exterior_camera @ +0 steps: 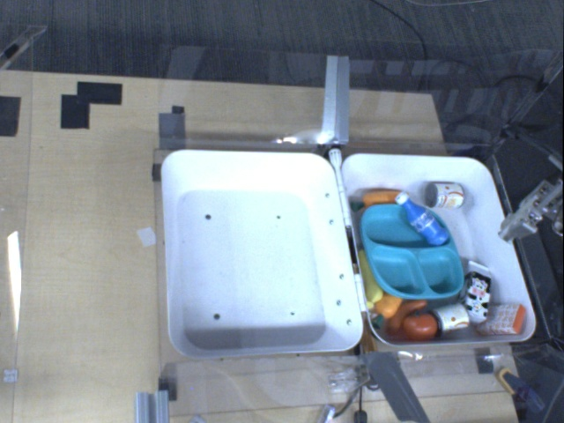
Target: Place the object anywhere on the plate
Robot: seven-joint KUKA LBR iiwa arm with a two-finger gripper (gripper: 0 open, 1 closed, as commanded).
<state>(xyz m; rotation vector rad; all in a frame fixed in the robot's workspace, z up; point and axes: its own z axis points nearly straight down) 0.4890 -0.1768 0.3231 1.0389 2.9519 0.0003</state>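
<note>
Teal plastic is what you're after here: the plate, a divided tray with three compartments, sits in the middle of the right bin, tipped a bit so its long side runs from 11 o'clock to 5 o'clock. A small blue bottle with a white cap lies across the plate's top compartment, cap end pointing to 10 o'clock, so it's already resting on the rim there. Around the plate you've got a pile of clutter: a silver can on its side at 1 o'clock, something orange poking out at 11 o'clock, a yellow piece tucked under the edge at 7 o'clock, a red tomato-looking thing at 6 o'clock, a black and white carton at 4 o'clock, and a pinkish mesh-wrapped item in the bin's 5 o'clock corner. The left bin sits right beside it, edges touching. The gripper hangs off at 3 o'clock, outside the right bin's wall, well apart from the plate; honestly you can't tell how its jaws stand from this angle, too small and blurry.
</note>
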